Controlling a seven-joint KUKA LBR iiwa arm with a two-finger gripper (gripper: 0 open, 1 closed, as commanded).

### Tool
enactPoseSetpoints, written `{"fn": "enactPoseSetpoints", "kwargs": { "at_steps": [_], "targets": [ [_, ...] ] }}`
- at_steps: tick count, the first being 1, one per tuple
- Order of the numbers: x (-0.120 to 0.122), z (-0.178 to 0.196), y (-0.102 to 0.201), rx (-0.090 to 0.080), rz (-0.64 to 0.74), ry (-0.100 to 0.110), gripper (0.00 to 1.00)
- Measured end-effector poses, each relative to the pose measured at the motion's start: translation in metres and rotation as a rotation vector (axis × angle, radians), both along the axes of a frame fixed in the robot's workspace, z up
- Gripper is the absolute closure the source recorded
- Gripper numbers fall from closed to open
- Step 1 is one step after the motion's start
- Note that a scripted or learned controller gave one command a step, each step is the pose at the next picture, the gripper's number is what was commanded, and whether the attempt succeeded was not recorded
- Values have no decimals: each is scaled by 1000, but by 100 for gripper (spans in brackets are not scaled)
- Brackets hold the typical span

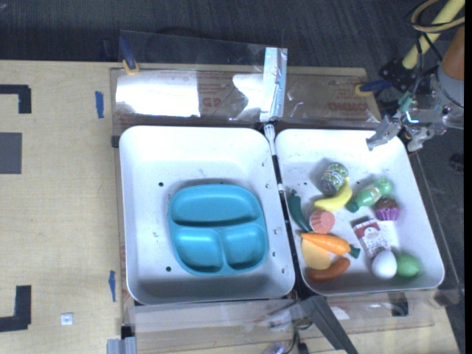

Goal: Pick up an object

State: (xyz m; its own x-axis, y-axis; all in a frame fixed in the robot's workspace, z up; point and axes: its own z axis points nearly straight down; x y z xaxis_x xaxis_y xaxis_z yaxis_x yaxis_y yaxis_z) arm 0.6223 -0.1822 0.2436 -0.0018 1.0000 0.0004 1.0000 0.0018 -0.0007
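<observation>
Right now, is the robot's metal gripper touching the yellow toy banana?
Apart. The camera view shows the gripper at the right bin's far corner, white floor between it and the banana.

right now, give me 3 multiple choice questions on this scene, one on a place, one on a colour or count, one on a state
1. Where do the toy foods lie?
A. in the right bin
B. in the left bin
C. on the bench outside the bins

2. What colour is the divided tray?
A. red
B. blue
C. yellow

3. How does the gripper stand to the toys?
A. pressed on the carrot
B. lifting the egg
C. off by the right bin's far right corner, apart from them

Key:
1 A: the carrot, banana and egg all sit in the right bin.
2 B: the divided tray in the left bin is blue.
3 C: the gripper is at that corner, nothing between its fingers.
</observation>
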Motion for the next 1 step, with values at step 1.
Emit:
{"fn": "enactPoseSetpoints", "kwargs": {
  "at_steps": [1],
  "targets": [
    [-11, -156, 4, -2, -12, -7, 0]
  ]
}}
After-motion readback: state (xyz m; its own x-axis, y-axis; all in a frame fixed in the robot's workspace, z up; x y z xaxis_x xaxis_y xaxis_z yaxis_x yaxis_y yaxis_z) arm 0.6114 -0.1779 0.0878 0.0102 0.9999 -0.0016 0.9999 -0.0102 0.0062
